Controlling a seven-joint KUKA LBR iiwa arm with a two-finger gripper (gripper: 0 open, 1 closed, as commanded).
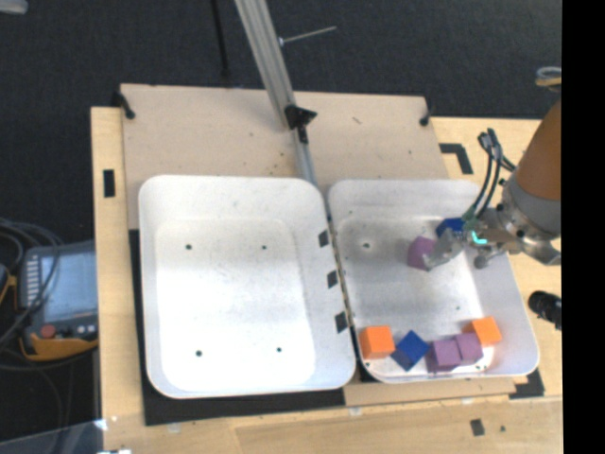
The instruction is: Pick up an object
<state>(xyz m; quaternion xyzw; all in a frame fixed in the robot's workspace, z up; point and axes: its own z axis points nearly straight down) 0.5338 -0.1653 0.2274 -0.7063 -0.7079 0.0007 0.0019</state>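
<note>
My gripper [432,253] reaches in from the right over the middle of the right bin [378,211]. A purple block [420,251] sits at its tips, between the fingers, and the gripper is shut on it. A small blue block [452,226] shows just behind the gripper, partly hidden by it. Along the bin's front edge lie an orange block [377,340], a blue block [410,349], two purple blocks [454,352] side by side, and another orange block [486,329].
The left bin [232,282] stands beside the right one, with a divider edge [333,272] between them. A slanted metal rail [269,55] rises behind the bins. A handheld pendant [57,296] lies at the far left, off the bench.
</note>
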